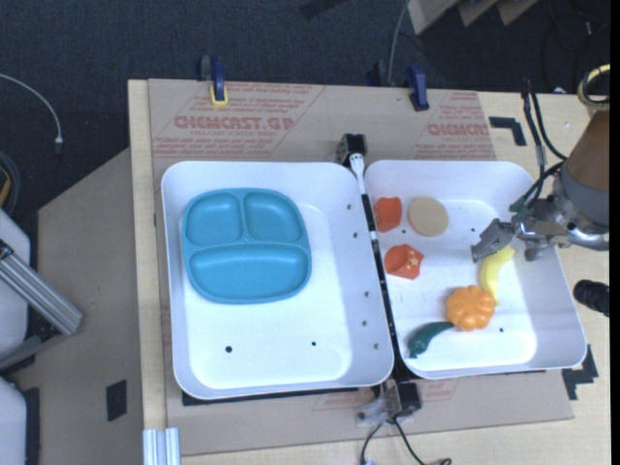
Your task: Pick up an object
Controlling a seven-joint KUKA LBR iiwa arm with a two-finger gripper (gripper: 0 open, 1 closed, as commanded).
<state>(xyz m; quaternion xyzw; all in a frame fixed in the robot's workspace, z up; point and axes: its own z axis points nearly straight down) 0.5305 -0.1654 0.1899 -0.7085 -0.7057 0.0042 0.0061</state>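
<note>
Camera view: gripper (pixel 508 241) with fingers spread open over the right bin (pixel 552 352), directly above the yellow banana (pixel 492 274), nothing held. Orange pumpkin (pixel 470 307) lies just nearer; blue divided plate (pixel 247 244) occupies the left bin (pixel 271 371).

Two bins side by side on the bench (pixel 145 260). In the left bin (pixel 281 366), a divided tray (pixel 247 245), toward the far left. In the right bin (pixel 542 347), near the shared edge, a block (pixel 388 213) behind another block (pixel 404 262); just right of the far block, a disc (pixel 427 217). Nearer the front, a pumpkin (pixel 470 308), with a pepper (pixel 426 337) to its left and front, and a banana (pixel 492 274) just behind it. Above the banana, the gripper (pixel 511 241), reaching in from the right.
</note>
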